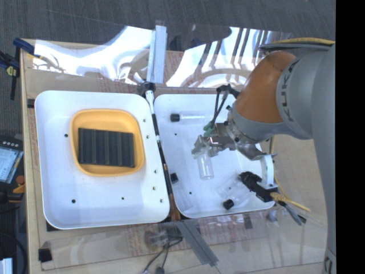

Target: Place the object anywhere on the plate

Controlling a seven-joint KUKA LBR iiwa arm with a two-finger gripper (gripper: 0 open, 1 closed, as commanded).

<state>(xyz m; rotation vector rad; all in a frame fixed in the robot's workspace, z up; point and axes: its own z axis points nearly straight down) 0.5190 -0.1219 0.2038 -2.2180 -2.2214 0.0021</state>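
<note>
A yellow plate (108, 121) with a dark ridged centre lies in the left white bin (57, 204). Over the middle of the right white bin (188, 207) hangs my gripper (202, 147), reaching in from the right. Just below its tip is a small clear plastic cylinder (206, 168). It touches or nearly touches the gripper, and I cannot tell whether it is held or lying on the bin floor.
Small black pieces lie in the right bin: one near the back left (174, 117), one by the left wall (173, 177), one near the front (228, 204). A raised divider (158, 147) separates the bins. The grey arm (296, 90) covers the right bin's right side.
</note>
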